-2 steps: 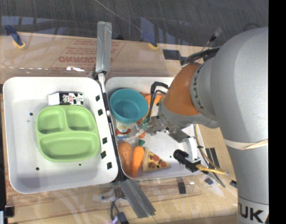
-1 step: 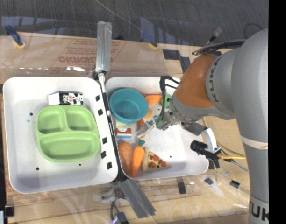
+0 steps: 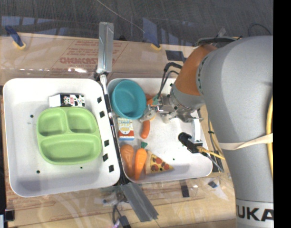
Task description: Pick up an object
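Over right bin point(image 3: 202, 167), gripper point(image 3: 155, 109) beside teal bowl point(image 3: 128, 99), grip state unclear

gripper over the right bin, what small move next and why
Probably lower a little onto the orange sausage. The gripper sits just above its upper end, beside the teal bowl, and nothing shows held in it. The sausage lies apart from the small carton, which leaves some room.

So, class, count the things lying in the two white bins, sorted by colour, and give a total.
Green: 1, the divided plate
Blue: 1, the bowl
Orange: 3, sausage, bread roll, carrot
Mixed colours: 3, cow-print box, small carton, pizza slice
Total: 8
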`<state>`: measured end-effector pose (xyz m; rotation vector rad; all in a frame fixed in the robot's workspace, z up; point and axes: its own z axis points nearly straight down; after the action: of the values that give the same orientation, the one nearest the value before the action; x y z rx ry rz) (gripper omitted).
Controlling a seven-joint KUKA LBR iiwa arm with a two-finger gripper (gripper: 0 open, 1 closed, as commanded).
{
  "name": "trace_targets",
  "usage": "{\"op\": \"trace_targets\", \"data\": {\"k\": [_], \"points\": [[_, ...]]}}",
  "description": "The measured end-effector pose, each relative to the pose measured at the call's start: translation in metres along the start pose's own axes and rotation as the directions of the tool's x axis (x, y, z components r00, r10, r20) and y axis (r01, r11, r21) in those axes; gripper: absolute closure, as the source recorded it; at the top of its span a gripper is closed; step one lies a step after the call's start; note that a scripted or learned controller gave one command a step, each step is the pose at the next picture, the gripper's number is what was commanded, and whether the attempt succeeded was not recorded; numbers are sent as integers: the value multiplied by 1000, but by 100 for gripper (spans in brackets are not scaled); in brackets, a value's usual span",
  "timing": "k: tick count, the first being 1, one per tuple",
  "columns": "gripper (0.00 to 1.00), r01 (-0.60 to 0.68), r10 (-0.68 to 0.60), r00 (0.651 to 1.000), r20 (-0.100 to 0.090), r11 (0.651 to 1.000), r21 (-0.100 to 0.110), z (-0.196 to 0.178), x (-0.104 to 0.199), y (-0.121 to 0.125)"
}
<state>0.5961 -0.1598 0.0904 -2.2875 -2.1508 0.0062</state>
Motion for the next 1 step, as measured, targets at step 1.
{"op": "trace_targets", "data": {"k": [1], "points": [[0,279,-279,960,14,960,2,-39,-8,53]]}}
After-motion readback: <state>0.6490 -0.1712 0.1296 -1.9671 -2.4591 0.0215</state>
